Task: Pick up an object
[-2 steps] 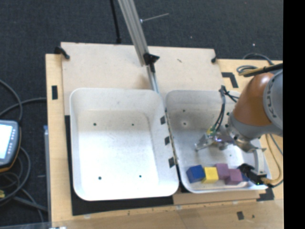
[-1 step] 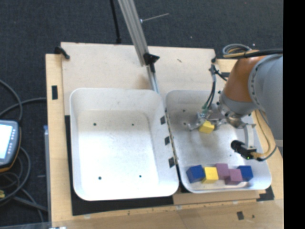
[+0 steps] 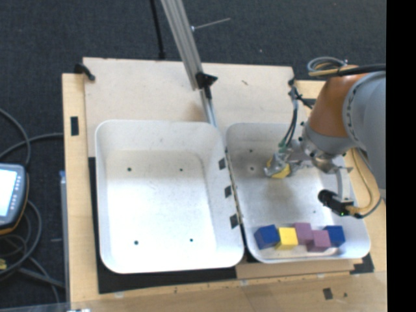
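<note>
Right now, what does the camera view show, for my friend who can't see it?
A grey robot arm reaches into the right white bin, its gripper at something small and yellow. Blue, yellow and purple blocks line that bin's near edge.

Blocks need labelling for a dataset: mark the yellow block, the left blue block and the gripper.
yellow block [image 3: 288, 237], camera view, top face.
left blue block [image 3: 266, 235], camera view, top face.
gripper [image 3: 278, 168], camera view, between fingertips.

Blocks [image 3: 300, 236] along right bin [image 3: 250, 142] near edge; left bin [image 3: 117, 142] beside.
</note>
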Robot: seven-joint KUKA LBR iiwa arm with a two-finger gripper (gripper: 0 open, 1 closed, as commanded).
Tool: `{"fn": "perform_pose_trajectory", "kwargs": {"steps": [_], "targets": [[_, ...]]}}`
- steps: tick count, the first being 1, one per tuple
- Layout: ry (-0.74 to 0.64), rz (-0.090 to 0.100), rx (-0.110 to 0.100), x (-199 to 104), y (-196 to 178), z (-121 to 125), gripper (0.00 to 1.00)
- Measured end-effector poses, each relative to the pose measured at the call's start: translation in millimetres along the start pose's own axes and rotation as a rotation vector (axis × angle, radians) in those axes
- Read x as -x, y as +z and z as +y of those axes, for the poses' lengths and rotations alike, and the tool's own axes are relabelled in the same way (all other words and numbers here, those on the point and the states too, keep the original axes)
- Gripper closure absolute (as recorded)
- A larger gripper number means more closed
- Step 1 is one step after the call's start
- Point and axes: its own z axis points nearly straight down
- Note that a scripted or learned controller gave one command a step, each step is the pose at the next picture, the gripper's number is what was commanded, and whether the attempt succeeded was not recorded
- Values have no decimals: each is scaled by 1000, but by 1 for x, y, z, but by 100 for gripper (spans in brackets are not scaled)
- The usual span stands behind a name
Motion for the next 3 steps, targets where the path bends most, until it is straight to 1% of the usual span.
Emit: {"fn": "perform_pose_trajectory", "kwargs": {"steps": [1,2,3], "targets": [[5,-2,3,24,-83,-14,100],[-3,4,-7,-47,-79,-62,100],[-5,3,4,-109,-147,-60,100]]}}
